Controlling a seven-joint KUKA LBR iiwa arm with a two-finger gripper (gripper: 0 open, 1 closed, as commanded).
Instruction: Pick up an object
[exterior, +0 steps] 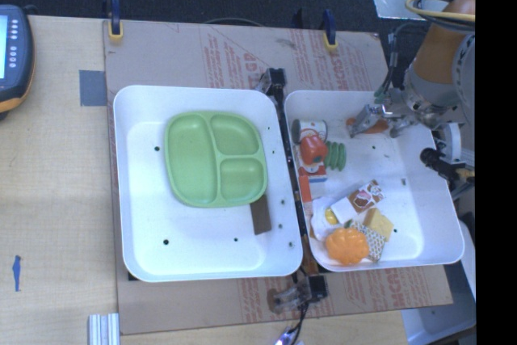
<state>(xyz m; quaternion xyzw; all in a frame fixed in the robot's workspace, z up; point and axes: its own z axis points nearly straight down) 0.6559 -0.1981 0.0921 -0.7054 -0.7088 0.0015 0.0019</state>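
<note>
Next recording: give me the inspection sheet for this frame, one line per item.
Surface: tan bench with a cardboard sheet under two white bins, left bin and right bin.
Job's things: right bin holds an orange round toy, red piece, green ridged piece, small printed packets.
Clutter: green divided plate and a brown block in the left bin.
Hand: hand over the right bin's far edge; fingers unclear.
Cables: nothing seen.
Surroundings: handheld pendant at left; clamps on the cardboard.
</note>
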